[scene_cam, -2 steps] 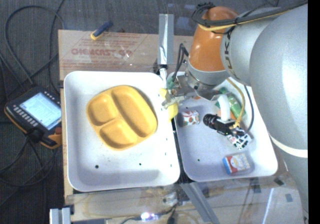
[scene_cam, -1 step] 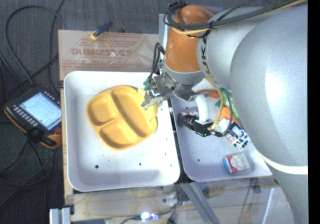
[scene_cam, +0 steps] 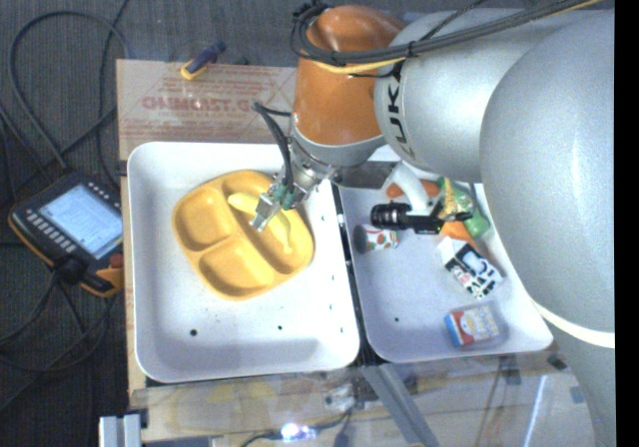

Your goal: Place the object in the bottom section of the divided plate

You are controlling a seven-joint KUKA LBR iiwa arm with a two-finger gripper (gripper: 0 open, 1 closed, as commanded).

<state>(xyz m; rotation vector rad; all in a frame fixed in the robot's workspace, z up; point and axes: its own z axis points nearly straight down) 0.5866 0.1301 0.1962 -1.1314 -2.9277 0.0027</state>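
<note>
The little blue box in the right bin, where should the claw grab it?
Probably across its two long sides, coming straight down from above. The blue box lies flat in the right bin, a bit slanted, so its narrow width should fit between the fingers. It sits near the bin's front rim but apart from the other things, so there looks to be room on both sides.

Black letters "UK", part of a longer word, readable on the grey arm [scene_cam: 499, 106]. Faded red print on the cardboard sheet [scene_cam: 190, 106], too blurred to read.
</note>
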